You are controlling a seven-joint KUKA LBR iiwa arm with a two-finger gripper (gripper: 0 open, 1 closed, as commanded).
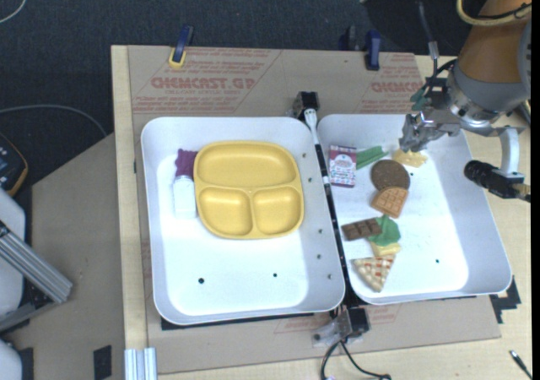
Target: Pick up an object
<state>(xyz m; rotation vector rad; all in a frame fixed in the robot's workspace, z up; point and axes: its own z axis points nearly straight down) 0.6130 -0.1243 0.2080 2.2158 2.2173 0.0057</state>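
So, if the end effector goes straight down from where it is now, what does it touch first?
Probably the pale yellow food piece lying in the right bin, just under the end effector; depth is hard to judge here.

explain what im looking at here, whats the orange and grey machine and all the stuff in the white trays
It's a robot arm, seen by one camera fixed above the bench and looking down at a slant. Its gripper sits low over the far end of the right bin, just above a small yellow piece; whether it grips anything is unclear. That bin also holds toy food: a brown cookie, a waffle, a chocolate bar, a pizza slice and a small carton. The left bin holds a yellow divided plate.
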